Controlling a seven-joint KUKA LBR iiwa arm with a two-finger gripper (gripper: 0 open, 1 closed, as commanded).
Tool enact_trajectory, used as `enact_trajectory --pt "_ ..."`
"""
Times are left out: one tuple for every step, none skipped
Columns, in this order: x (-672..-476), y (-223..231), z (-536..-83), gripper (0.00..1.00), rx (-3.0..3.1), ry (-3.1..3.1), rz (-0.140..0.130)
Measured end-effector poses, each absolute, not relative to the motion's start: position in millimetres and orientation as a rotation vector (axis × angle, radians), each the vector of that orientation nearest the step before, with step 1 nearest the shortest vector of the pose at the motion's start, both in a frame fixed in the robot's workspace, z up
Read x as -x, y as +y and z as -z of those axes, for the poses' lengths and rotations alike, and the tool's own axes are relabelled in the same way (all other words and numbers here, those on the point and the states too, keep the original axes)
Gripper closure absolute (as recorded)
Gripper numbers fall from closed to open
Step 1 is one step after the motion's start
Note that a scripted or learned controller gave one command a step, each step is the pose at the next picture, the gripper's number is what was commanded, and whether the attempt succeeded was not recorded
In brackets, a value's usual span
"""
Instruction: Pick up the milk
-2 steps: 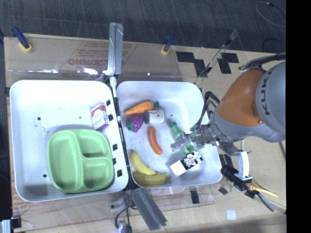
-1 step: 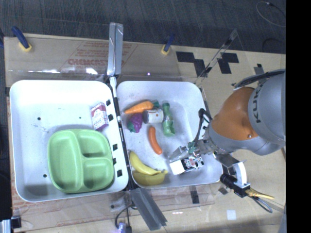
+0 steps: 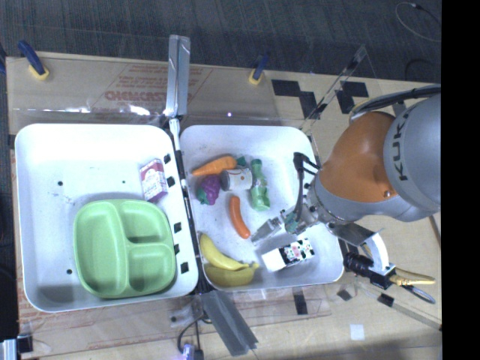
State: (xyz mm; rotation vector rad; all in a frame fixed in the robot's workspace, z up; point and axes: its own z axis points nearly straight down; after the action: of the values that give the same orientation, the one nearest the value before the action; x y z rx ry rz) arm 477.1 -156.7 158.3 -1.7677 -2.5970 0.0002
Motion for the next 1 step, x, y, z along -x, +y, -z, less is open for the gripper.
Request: enact_trajectory --pt "-476.6 -210.9 -170.6 0.00 1.777 -2.590 -0.001"
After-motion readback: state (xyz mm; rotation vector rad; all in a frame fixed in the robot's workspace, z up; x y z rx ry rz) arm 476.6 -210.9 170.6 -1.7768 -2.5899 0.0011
